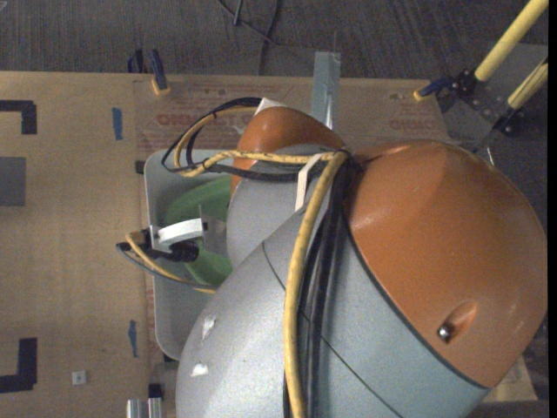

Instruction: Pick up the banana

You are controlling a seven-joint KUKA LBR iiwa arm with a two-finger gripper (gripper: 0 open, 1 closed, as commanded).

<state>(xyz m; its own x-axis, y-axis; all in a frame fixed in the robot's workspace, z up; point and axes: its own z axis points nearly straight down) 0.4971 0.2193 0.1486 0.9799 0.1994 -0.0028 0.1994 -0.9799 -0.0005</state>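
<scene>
Arm: grey and very near the camera, it reaches in from the right and covers most of what we can see.
Orange parts: a large orange dome sits on the near joint – a smaller orange band shows farther along, over the bin.
Cables: a yellow cable runs with black ones along the arm, then loops out to the left above the bin.
Bin: we see its pale left wall and rounded corners; the arm lies over the rest.
Green thing: it lies inside the bin, against the arm's edge; we cannot tell what it is.
White tab: it juts left over the bin, just above a small black piece where the cables end.
Gripper: we cannot tell how wide it stands or whether it has hold of anything.
Banana: we cannot tell where it lies.
Bench: light wood, with black corner marks and blue tape.
</scene>
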